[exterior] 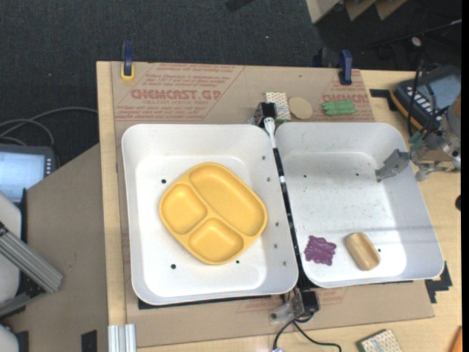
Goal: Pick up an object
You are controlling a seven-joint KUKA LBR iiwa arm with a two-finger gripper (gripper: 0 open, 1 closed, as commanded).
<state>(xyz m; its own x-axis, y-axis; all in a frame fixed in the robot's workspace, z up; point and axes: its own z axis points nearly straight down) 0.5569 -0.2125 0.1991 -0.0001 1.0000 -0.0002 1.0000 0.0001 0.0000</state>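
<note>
The table point(220, 86) carries two white bins side by side. The left bin point(139, 196) holds a yellow divided plate point(212, 211) with three compartments, lying flat near its middle. The right bin point(344, 189) has two small things near its front edge: a tan bread-like piece point(362, 251) and, just beside it to the left, a purple clump point(319, 249), apart. The hand point(393, 164) hangs over the right bin's far right rim, gripping nothing; how far it is open I cannot tell.
</note>
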